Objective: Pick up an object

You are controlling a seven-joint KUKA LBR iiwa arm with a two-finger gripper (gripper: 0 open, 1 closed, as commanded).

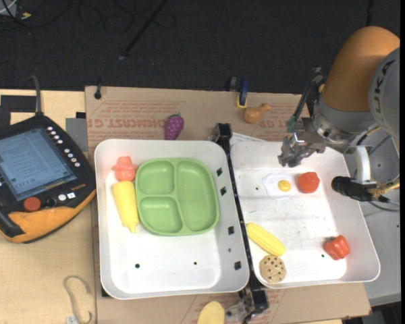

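Note:
My gripper (293, 155) hangs over the far part of the right bin (364, 248), just above and left of a red tomato-like piece (308, 182) and a fried egg (279, 185). Nothing shows between its fingers. Further toward the front of the same bin lie a corn cob (265, 238), a cookie (273, 268) and a red pepper (336, 247). The left bin (162, 275) holds a green divided plate (175, 196), a yellow corn-shaped toy (125, 204) and a pink piece (124, 169).
Behind the bins on the cardboard lie purple grapes (174, 125) and an orange duck-like toy (255, 113). A teach pendant (34, 174) sits on the bench at left. A yellow item (210, 312) lies at the front edge.

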